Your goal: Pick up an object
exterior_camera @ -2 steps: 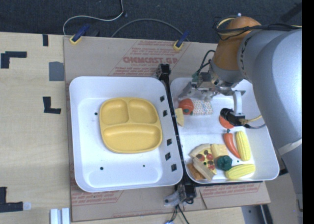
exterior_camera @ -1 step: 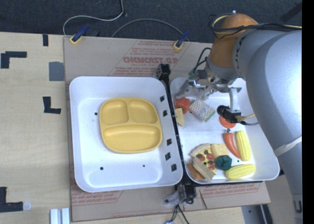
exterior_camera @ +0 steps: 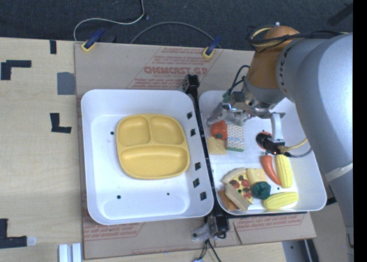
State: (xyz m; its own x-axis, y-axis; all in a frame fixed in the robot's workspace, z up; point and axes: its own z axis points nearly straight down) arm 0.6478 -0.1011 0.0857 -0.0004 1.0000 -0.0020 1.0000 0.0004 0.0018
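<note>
The arm (exterior_camera: 309, 77) reaches over the right bin (exterior_camera: 309, 198), its end effector (exterior_camera: 232, 112) low near the bin's far left corner above small toys. Two corn cobs (exterior_camera: 284, 170) lie near the right edge. The left bin (exterior_camera: 94, 198) holds a yellow divided plate (exterior_camera: 153, 145).

My own wrist covers the far corner of the right bin (exterior_camera: 309, 195), and my gripper (exterior_camera: 229, 118) is too small and cluttered here to read how the fingers stand. The objects under it (exterior_camera: 226, 137), by that bin's left edge, blur into orange and speckled patches. My arm (exterior_camera: 327, 94) is cut off at the right edge.
</note>
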